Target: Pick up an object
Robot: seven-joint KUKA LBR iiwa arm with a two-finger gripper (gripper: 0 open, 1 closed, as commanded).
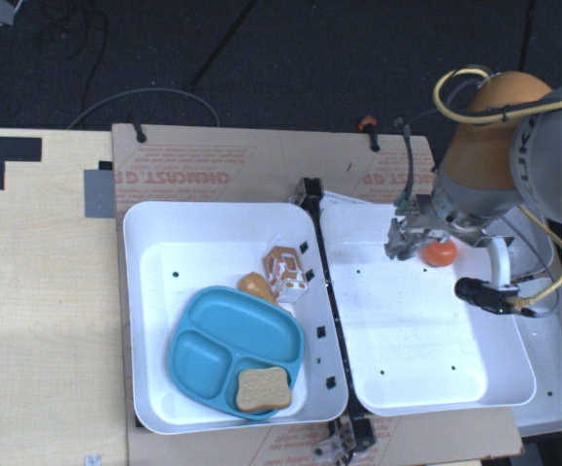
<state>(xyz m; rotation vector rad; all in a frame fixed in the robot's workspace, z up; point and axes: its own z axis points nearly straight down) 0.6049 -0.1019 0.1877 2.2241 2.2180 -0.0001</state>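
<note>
Position: one fixed camera sits above the bench [38,289].
Direction: it looks down at a slant, toward the dark floor at the far side.
Closeness: it stands far enough to take in the left bin [149,260] and the right bin [494,377] whole.
Edge: the arm [494,153] enters from the right.

A small round orange-red ball [442,253] lies in the right bin, near its upper right corner, at the right of the frame. In the left bin, a tan slice of bread [263,389] rests flat in the lower compartment of a blue divided plate [224,341].
</note>
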